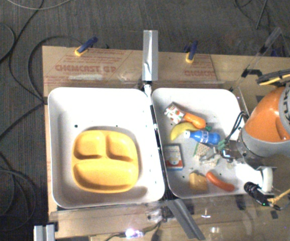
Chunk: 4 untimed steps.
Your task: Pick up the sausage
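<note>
The sausage (220,181), a red-orange link, lies near the front of the right bin (230,100), slanting down to the right. My gripper (220,153) hangs at the bin's right side, just above and behind the sausage, close to the blue bottle's end. The grey arm with its orange band (268,123) covers the bin's right wall. I see nothing held.
In the right bin lie a blue bottle (205,136), a banana (182,130), a carrot (195,119), a small red-and-white carton (173,113), a flat card box (174,156) and a tan bread piece (198,182) beside the sausage. The left bin (59,134) holds a yellow divided plate (105,159).
</note>
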{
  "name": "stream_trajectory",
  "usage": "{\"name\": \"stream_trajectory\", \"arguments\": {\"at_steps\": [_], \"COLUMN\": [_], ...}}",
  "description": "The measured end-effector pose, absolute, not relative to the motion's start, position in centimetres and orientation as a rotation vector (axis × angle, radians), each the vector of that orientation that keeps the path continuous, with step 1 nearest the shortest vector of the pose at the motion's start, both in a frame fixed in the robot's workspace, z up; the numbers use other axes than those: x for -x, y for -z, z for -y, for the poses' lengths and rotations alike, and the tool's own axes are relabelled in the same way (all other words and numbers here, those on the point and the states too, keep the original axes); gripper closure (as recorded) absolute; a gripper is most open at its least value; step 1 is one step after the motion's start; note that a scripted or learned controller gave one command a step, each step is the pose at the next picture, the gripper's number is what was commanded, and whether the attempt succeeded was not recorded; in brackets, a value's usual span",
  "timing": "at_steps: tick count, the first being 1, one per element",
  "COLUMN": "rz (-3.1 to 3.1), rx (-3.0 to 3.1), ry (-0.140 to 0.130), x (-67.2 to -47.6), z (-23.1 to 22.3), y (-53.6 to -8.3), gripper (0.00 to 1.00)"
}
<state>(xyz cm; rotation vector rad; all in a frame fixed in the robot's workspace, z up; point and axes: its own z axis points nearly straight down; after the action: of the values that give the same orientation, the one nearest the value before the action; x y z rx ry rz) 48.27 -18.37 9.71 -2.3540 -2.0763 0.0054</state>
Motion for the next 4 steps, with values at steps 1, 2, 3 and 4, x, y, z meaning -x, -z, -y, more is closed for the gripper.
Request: {"name": "stream_trajectory", "arguments": {"at_steps": [1, 2, 3, 4], "rz": [2.076, 2.076, 2.191, 2.609], "rx": [2.353, 2.349, 2.254, 1.75], "ry": [-0.004, -0.005, 0.008, -0.002], "x": [-48.3, -48.3, -48.7, -49.3], "z": [18.3, 18.2, 21.2, 20.3], "y": [-9.7, -10.5, -8.9, -18.4], "gripper": [0.0, 1.0, 1.0, 1.0]}}
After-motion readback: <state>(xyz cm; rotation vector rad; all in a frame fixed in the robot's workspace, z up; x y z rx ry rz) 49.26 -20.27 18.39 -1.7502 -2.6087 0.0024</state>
